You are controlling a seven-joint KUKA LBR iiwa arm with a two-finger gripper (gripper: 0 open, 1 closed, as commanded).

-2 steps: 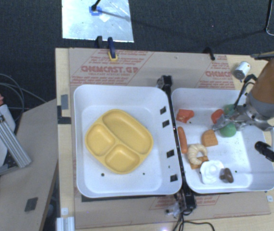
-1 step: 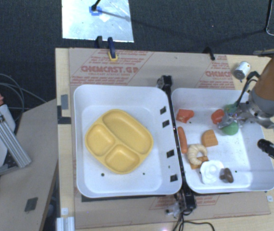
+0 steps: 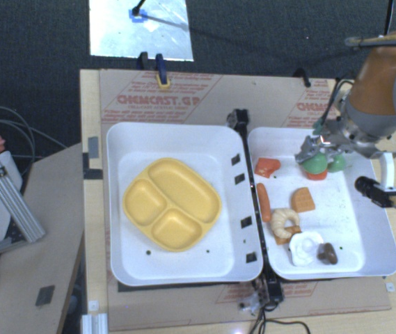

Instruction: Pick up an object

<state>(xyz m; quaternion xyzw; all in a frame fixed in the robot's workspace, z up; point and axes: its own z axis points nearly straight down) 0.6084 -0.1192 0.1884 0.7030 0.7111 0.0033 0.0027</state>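
Observation:
The right bin (image 3: 365, 256) holds several toy foods. Among them are a red piece (image 3: 267, 166), an orange carrot stick (image 3: 263, 200), an orange-brown slice (image 3: 303, 200), a pale curled shrimp (image 3: 284, 223), a white fried egg (image 3: 304, 246) and a brown lump (image 3: 328, 254). At the bin's far right part sits a green toy with an orange base (image 3: 316, 166). My gripper (image 3: 314, 152) hangs directly over it, touching or nearly touching its top. The gripper's body hides whether the green toy is grasped.
The left bin (image 3: 135, 263) holds a yellow divided plate (image 3: 172, 203). A black divider with clips (image 3: 248, 179) runs between the bins. A black and white fixture (image 3: 377, 186) juts in at the right bin's right rim. The grey arm (image 3: 382, 82) enters from the upper right.

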